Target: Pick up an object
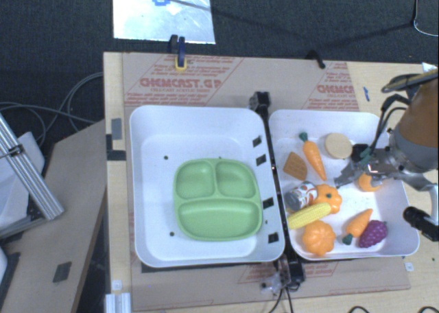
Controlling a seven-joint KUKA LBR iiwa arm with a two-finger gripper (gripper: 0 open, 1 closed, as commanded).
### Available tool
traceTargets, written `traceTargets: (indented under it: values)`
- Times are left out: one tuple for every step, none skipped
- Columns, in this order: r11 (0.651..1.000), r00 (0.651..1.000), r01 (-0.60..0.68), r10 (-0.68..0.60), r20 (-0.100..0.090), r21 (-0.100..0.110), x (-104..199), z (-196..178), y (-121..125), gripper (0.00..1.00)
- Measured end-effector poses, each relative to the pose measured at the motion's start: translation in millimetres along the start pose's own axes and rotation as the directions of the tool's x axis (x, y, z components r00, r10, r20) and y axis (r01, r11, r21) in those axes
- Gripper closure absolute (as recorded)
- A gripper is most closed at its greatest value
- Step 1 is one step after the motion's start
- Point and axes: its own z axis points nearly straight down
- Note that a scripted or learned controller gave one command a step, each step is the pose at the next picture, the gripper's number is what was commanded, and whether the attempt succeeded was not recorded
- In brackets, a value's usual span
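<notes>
Right bin point(391, 246) holds a scatter of toy food. Long carrot point(314, 156) near the top, tilted, green stub pointing up-left. Just right of it a pale round disc, biscuit-like point(337, 145). Brown wedge, like a slice of bread point(295, 166), sits left of the carrot. Below that a small grey can point(300, 197) lying on its side, touching an orange pepper point(328, 199). Yellow corn cob point(308, 216) lies slantwise under the pepper. Small orange pumpkin point(319, 237) at the bottom edge. Second, shorter carrot point(358, 224) beside a purple grape bunch point(372, 233) in the lower right corner. A small orange piece point(368, 182) sits near the right wall, partly hidden by the gripper.

Left bin point(147, 167) carries a green divided plate point(218, 199), three compartments.

Arm point(418, 133) comes in from the right, wrist low over the right bin's right side. Gripper point(359, 167) points left and down, dark fingers at the small orange piece; whether they are spread or pressed together I cannot tell, nor whether anything is pinched.

Bins rest on a cardboard sheet over the tabletop point(226, 78).
</notes>
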Motion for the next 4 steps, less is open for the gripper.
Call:
traceTargets:
  values:
    - [1.000,1.000,0.000,0.000,0.000,-0.004,7,58,-3,0.00]
    - [1.000,1.000,0.003,-0.003,0.001,-0.020,8,69,3,0.00]
    - [1.000,1.000,0.003,-0.003,0.001,-0.026,9,59,5,1.00]
    - [1.000,1.000,0.004,-0.004,0.002,-0.009,9,11,-2,1.00]
